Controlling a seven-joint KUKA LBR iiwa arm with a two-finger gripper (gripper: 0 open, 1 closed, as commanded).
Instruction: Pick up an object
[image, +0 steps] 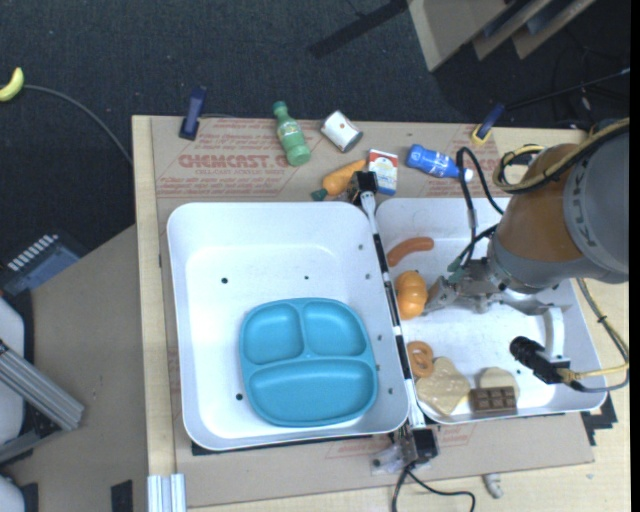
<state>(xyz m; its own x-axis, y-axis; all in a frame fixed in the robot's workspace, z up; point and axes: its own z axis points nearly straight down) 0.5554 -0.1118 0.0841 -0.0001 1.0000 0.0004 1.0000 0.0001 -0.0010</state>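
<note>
The right bin (560, 400) holds several toy foods: an orange sausage (410, 249) at the back left, a round orange fruit (410, 293) against the left wall, a small pretzel (420, 355), a pale bread piece (443, 388) and a brown chocolate bar (494, 399) at the front. My gripper (450, 289) is low inside this bin, just right of the orange fruit and close to it. The grey wrist and orange band hide much of the bin's right half. Nothing is visibly held.
The left bin (200, 250) holds a blue divided plate (308, 360). Behind the bins lie a green bottle (292, 135), a white can (341, 130), a carrot (340, 180), a small carton (382, 170) and a blue bottle (432, 160). Cables trail from the arm.
</note>
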